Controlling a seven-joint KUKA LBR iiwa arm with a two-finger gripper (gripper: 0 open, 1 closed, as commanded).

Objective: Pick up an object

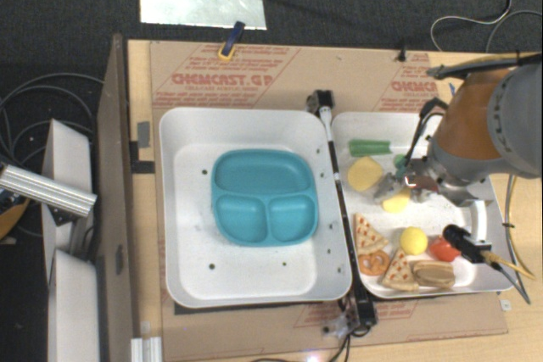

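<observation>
The small yellow piece [396, 203] lay in the right bin [488, 288], just beside the hand [405, 182], which hovered over it (whether spread or pinched, I could not tell). Nothing looked lifted yet; the grasp and raise remained.

A divided tray [263, 206] lies in the left bin [191, 140]; food toys [399, 254] lie in the right bin [356, 125].
</observation>
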